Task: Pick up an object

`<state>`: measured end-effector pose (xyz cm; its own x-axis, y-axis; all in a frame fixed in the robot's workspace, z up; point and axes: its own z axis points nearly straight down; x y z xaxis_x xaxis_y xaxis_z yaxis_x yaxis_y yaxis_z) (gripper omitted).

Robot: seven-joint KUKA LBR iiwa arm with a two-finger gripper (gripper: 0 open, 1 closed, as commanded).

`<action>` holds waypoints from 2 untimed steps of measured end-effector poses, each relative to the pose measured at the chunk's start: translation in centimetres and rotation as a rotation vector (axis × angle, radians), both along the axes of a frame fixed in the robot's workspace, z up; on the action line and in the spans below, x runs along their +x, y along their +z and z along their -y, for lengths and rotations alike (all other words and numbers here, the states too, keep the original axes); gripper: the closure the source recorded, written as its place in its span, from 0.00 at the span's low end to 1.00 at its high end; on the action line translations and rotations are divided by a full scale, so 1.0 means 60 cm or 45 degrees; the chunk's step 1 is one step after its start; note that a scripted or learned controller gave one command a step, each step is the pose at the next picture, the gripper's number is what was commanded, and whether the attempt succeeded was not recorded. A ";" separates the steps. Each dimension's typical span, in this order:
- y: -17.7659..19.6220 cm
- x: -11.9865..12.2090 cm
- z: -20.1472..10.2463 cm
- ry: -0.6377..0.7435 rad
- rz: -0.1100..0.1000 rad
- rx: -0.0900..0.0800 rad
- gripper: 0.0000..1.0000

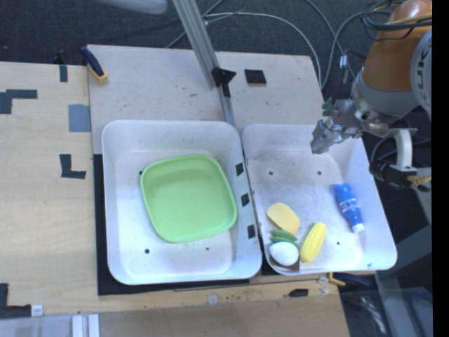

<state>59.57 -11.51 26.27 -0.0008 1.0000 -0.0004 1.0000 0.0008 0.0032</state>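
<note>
Bottle (348,206) nearest, at pincer's (321,141) 5 o'clock; pincer state: cannot tell. Descend centred, straddle bottle's narrow width.

Bench fixtures, non-task
Two white bins (116,188) sitting side by side on bench (42,188); grey pole (203,44) leaning across; cables (280,12) trailing behind.

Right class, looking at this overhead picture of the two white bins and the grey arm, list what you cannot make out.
- Gripper, camera view: small and blurred against the right white bin; open or shut cannot be told.
- Small white rounded object: part covered by green pieces; its identity is unclear.
- Grey and orange arm: cut off by the right edge.
- Blue bottle: label too small to read.
</note>
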 end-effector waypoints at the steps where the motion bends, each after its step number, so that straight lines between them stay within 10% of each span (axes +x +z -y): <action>1: -0.003 -0.045 -0.068 0.002 -0.004 0.001 1.00; 2: -0.003 -0.067 -0.155 0.004 -0.005 0.002 1.00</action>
